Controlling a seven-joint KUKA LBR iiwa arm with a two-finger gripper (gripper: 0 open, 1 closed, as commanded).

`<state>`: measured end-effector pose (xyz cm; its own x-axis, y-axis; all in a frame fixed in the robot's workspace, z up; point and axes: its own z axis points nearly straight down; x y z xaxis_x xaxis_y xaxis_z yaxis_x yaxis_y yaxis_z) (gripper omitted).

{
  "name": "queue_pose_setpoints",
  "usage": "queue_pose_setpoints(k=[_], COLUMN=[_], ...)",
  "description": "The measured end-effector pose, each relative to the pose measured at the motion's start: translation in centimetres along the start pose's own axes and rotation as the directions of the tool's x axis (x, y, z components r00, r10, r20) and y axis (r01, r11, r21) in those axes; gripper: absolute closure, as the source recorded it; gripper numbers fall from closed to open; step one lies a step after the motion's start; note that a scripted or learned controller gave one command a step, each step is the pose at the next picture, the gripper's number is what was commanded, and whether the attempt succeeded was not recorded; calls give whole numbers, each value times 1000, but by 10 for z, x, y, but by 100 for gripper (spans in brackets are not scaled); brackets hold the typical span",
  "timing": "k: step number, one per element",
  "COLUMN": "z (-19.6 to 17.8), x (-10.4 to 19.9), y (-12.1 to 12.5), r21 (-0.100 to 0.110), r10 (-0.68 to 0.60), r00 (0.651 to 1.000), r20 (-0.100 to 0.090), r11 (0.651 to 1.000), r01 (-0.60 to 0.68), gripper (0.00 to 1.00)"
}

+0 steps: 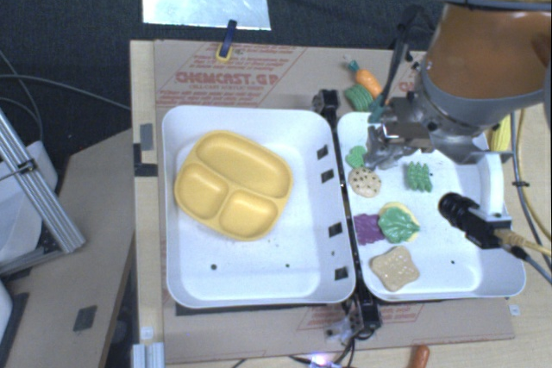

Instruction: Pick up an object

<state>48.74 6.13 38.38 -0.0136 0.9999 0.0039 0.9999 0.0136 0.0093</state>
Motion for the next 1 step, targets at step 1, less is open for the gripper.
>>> queue_pose_setpoints(k=[1], z=[-1], x=[108], y=[0], r21=[7], r10=[-2], r00=[1000], r20=[-1], r11=[1000], r01=[2], gripper=[100])
